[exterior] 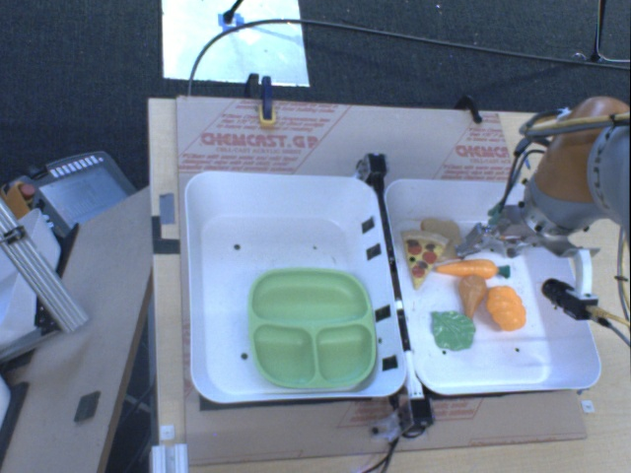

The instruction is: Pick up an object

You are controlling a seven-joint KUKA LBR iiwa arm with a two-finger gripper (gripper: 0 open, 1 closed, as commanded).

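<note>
Now the tool (485, 236), whose state I cannot tell, is hovering beside the carrot (467, 269), so lowering it centred seems wise.

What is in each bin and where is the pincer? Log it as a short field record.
left bin: green divided plate
right bin: pizza slice, carrot, orange pepper, green leafy piece, tan cone-shaped piece
pincer: over the right bin, just above the carrot
pincer grip: cannot tell
arm: enters from the right
</note>
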